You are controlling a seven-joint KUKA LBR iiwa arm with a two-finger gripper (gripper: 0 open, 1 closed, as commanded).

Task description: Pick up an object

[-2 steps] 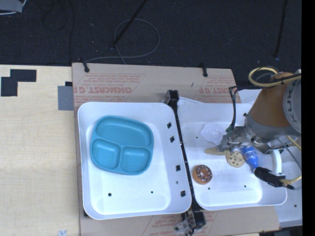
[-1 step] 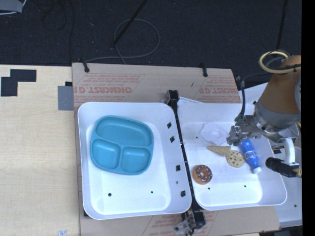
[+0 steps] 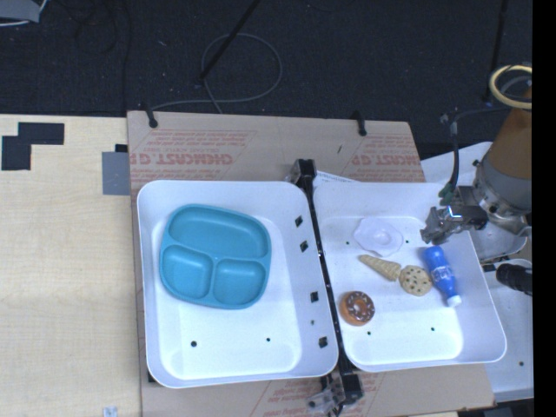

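In the right bin [image 3: 408,341] lie a blue bottle with a white cap [image 3: 440,274], an ice cream cone [image 3: 380,267], a chocolate chip cookie [image 3: 416,281], a frosted donut [image 3: 356,307] and a clear plastic lid [image 3: 379,234]. My gripper [image 3: 445,221] hangs at the bin's right upper corner, just above the top end of the blue bottle. Nothing shows between its fingers.
The left bin [image 3: 226,354] holds a blue divided plate [image 3: 214,255]. A black clip strip [image 3: 317,268] runs between the two bins. Brown cardboard [image 3: 261,150] lies under both. Cables trail by the arm at the right edge.
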